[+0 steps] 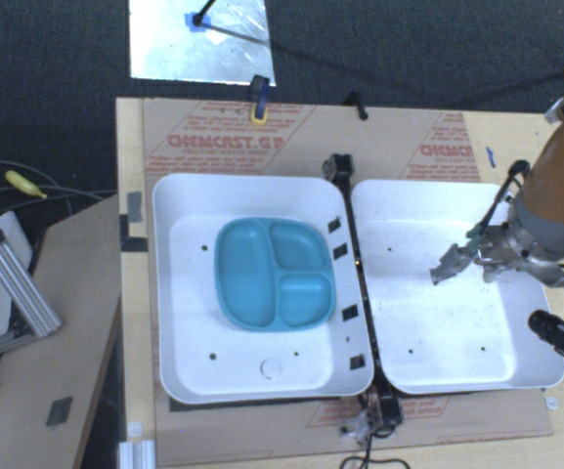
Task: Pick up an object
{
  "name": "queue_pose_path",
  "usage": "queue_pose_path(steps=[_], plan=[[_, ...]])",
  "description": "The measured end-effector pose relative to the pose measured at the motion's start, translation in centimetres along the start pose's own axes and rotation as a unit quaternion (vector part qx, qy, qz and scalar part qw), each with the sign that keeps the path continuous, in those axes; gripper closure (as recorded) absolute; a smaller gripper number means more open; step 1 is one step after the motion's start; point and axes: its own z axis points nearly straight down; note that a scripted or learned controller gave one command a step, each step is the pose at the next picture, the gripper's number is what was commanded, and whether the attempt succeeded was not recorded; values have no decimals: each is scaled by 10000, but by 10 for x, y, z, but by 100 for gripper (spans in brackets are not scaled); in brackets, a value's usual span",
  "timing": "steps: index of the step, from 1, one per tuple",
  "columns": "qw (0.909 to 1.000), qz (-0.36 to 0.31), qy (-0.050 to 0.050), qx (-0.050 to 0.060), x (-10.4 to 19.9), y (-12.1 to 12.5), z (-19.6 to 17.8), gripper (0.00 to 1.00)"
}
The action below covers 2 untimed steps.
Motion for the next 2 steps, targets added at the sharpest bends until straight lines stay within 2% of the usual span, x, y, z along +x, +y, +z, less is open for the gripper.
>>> queue_pose_path(steps=[1,2], plan=[[10000,39,-4,7,-45,-37,115,0],[10000,-40,7,-40,8,49,110,0]])
